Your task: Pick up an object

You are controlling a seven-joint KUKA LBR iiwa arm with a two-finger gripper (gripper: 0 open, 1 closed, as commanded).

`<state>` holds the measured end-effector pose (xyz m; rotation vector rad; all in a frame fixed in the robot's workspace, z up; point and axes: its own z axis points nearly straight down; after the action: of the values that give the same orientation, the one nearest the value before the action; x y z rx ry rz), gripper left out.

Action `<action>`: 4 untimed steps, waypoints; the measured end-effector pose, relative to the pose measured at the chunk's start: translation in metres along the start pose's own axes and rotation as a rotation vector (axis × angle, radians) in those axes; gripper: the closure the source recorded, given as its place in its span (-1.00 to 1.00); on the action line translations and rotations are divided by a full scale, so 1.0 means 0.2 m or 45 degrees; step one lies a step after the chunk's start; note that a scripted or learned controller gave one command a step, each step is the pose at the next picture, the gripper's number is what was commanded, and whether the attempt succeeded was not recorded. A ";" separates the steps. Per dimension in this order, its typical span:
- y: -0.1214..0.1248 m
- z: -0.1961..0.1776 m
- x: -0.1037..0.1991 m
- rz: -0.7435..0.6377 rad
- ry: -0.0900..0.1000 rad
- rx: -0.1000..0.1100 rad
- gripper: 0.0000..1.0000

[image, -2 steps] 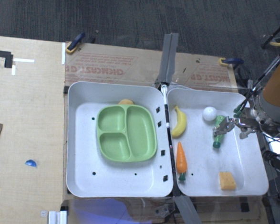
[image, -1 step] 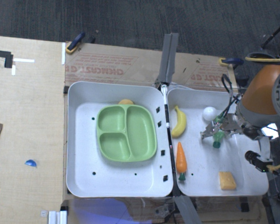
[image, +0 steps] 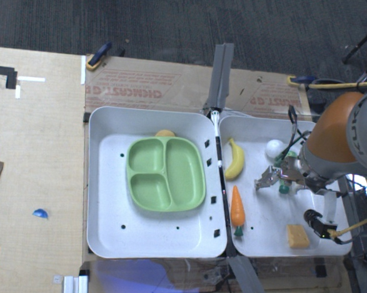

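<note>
Several objects lie in the right bin (image: 252,244), the banana (image: 234,160) and carrot (image: 237,206) at its left; whether the gripper (image: 270,178) is open I cannot tell, so centre over one before descending.

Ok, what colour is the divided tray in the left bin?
Light green, clear in the camera view: the divided tray.

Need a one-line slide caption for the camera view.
Gripper low in the right bin among banana, carrot and sponge; green tray in left bin.
</note>
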<state>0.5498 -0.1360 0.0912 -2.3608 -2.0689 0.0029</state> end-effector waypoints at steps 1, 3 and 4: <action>0.29 -0.09 -0.24 -0.170 -0.002 -0.003 -1.00; 0.23 -0.01 -0.32 -0.164 -0.002 -0.005 -1.00; 0.23 -0.05 -0.32 -0.164 -0.003 -0.004 1.00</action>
<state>0.5869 -0.2051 0.1005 -2.2257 -2.2187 0.0018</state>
